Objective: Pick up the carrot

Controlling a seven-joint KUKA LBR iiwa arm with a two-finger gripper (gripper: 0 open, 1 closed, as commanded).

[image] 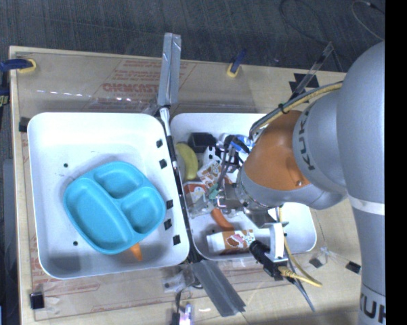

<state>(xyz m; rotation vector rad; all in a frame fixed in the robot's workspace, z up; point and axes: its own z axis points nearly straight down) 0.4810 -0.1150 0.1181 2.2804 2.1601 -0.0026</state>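
gripper (223, 198): sat low in the right bin (305, 232), beneath the orange band (274, 161) of the arm (338, 147). the wrist and band covered most of it from above, so whether it was spread or closed could not be told, and nothing could be seen gripped in it.

carrot (221, 217): an orange piece lay just below the gripper, on the right bin floor, partly tucked under the wrist; only a short stretch showed, and contact with the gripper could not be made out.

clutter beside the gripper, right bin: a yellow rounded item (187, 160) near the bin's left wall; a dark object (202, 141) at the upper part; a printed packet (202, 178) with red and white markings, partly overlapped; a small box (231, 240) with orange and white print along the lower edge. several outlines ran together and were hard to separate.

cabling: a black fitting with yellow cable (284, 269) hung off the arm past the bin's lower rim.

left bin (47, 147): held a blue divided tray (115, 205), tilted. a small orange bit (135, 252) poked out from under the tray's lower edge, mostly hidden; its kind could not be told.

bench (88, 73): clear sheet over printed board, blue clamps (17, 65) at the upper left corner, cut off at the left.
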